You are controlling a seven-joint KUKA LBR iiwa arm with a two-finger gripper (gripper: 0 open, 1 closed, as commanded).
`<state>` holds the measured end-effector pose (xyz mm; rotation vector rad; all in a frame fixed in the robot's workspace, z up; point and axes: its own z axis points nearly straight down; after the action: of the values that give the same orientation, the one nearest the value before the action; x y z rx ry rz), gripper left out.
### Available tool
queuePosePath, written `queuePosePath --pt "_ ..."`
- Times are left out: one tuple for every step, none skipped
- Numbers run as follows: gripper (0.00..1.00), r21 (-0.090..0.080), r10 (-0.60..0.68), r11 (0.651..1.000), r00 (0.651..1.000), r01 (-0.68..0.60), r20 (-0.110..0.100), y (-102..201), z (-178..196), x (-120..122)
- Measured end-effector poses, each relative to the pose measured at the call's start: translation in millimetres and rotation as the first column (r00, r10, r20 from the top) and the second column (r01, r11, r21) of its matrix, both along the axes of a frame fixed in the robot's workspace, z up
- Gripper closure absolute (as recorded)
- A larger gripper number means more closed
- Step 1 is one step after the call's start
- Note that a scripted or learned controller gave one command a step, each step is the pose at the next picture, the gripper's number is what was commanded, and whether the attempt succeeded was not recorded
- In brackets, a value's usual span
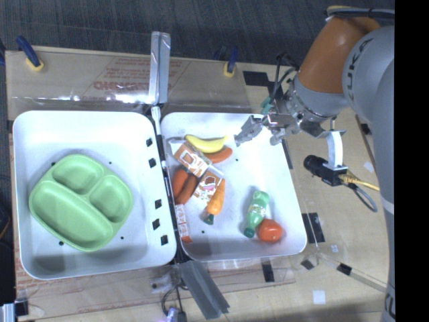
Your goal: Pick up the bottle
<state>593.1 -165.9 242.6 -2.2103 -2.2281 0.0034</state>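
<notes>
The bottle (pixel 255 212) is small, clear green with a green cap, and lies in the right bin (pixel 288 200) near its front right corner, cap toward the front. A red tomato (pixel 271 231) touches its lower end. My gripper (pixel 262 133) hangs over the bin's back right part, well behind the bottle. It is open, with nothing between its fingers.
Left of the bottle lie a carrot (pixel 216 200), a snack packet (pixel 194 161), an orange sausage-like piece (pixel 182 185), a banana (pixel 204 142) and a red piece (pixel 223 155). A green divided plate (pixel 80 200) sits in the left bin (pixel 40 126).
</notes>
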Motion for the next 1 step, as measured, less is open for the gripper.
queuePosePath --pt "0.00 -0.001 -0.035 0.999 0.999 0.035 0.001 -45.4 13.7 -97.5"
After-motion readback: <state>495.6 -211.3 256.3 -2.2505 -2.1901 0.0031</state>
